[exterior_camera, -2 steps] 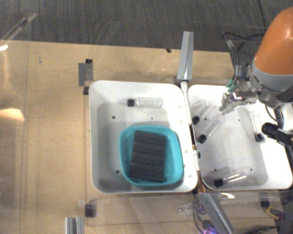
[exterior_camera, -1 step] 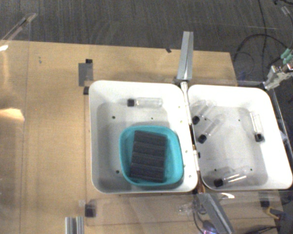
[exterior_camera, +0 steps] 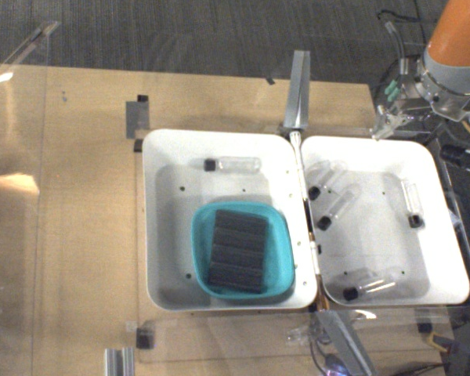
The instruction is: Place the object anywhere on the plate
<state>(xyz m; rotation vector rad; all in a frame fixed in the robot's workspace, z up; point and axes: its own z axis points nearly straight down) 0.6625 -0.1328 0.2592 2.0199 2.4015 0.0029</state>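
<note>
A teal square plate sits in the front part of the left bin. A dark grey ribbed block lies flat on the plate, near its middle, with its long side running front to back. My gripper hangs at the upper right, over the back left corner of the right bin, far from the plate and the block. Nothing shows in the gripper. The arm's orange band is at the top right corner.
A clear tube with a black cap lies near the back wall of the left bin. Several more clear capped tubes are scattered in the right bin. A grey metal post stands behind the seam between the bins.
</note>
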